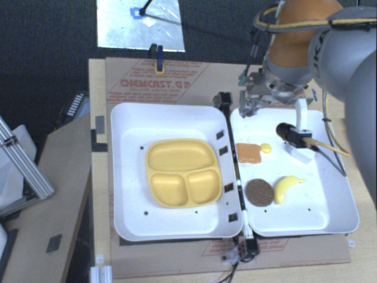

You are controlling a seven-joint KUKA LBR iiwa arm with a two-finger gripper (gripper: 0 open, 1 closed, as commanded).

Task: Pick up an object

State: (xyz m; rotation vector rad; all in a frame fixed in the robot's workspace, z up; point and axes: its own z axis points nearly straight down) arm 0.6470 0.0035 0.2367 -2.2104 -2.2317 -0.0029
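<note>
The right bin holds an orange square slab with a small yellow piece beside it. Nearer the front lie a round brown cookie and a yellow banana. My gripper hangs over the bin's far left corner, behind the orange slab and apart from it. Nothing shows in its grasp. The grey arm with its orange band rises behind it.
The left bin carries a yellow divided plate. A row of black clips runs along the seam between the bins. A black and white fitting with a yellow cable hangs over the right bin's back.
</note>
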